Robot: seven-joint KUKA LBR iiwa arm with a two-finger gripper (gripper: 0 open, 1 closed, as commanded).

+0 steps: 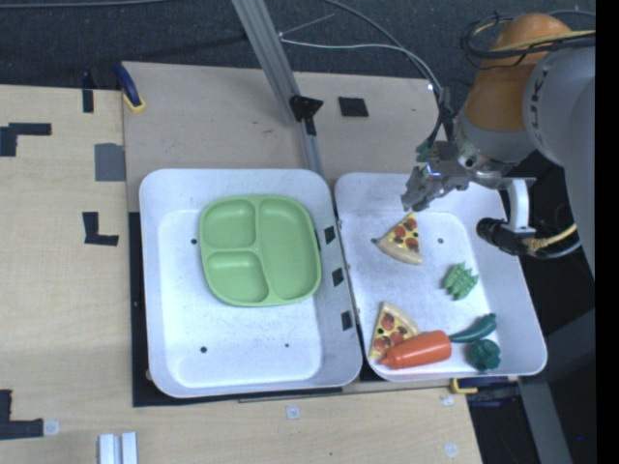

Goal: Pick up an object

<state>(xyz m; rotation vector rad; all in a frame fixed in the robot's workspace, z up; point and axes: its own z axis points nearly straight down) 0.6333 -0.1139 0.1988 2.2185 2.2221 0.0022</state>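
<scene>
You are in the approach step: the hand (423, 193) hangs over the far part of the right bin (522, 303), just beyond the upper pizza slice (401, 240), and nothing sits between its tips. From this slanted view you cannot tell whether it is spread wide or drawn narrow, so treat the grasp as not yet made. The nearest thing to pick is that upper pizza slice, lying flat on the bin floor just below the hand; the next move probably calls for a short shift toward you, a straight descent, and a close across the slice's narrower span, since a flat wedge gives little to pinch. The right bin also holds a small green leafy piece (460, 279), a second pizza slice (389, 325) touching a carrot (420, 350), and a dark green vegetable (480, 341) at the near corner. The left bin (174, 259) on the counter (58, 288) holds a green divided plate (260, 249) with bare compartments.
</scene>
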